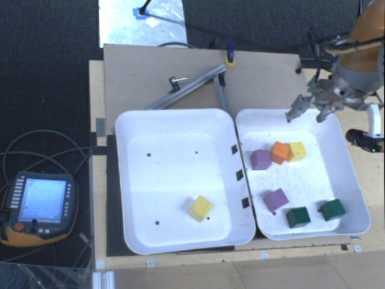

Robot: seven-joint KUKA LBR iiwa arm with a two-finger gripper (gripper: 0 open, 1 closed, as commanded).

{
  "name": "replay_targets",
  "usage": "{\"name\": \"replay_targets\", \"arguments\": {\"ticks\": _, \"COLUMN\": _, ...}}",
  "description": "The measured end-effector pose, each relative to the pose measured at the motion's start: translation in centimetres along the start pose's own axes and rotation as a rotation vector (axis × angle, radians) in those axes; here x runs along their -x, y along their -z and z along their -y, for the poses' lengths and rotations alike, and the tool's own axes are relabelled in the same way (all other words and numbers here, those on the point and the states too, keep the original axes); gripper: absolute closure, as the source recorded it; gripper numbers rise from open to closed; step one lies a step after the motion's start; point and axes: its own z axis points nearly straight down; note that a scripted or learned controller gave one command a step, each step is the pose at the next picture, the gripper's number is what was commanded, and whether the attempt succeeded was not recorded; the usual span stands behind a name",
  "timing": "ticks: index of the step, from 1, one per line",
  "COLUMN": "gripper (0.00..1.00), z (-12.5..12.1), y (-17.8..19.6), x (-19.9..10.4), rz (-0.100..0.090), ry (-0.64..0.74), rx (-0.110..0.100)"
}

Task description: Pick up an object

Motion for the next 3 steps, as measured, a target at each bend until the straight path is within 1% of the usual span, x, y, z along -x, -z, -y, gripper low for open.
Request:
{"name": "replay_targets", "arguments": {"ticks": 1, "gripper": 0.0, "z": 0.0, "y": 0.0, "x": 0.0, "rz": 0.001, "ry": 0.0, "rx": 0.0}}
{"name": "replay_targets", "arguments": {"ticks": 2, "gripper": 0.0, "z": 0.1, "y": -5.8, "x": 0.8, "rz": 0.0, "ry": -0.004, "rx": -0.005}}
{"name": "replay_targets", "arguments": {"ticks": 3, "gripper": 0.0, "z": 0.4, "y": -10.0, "x": 0.7, "rz": 0.0, "ry": -0.003, "rx": -0.004}}
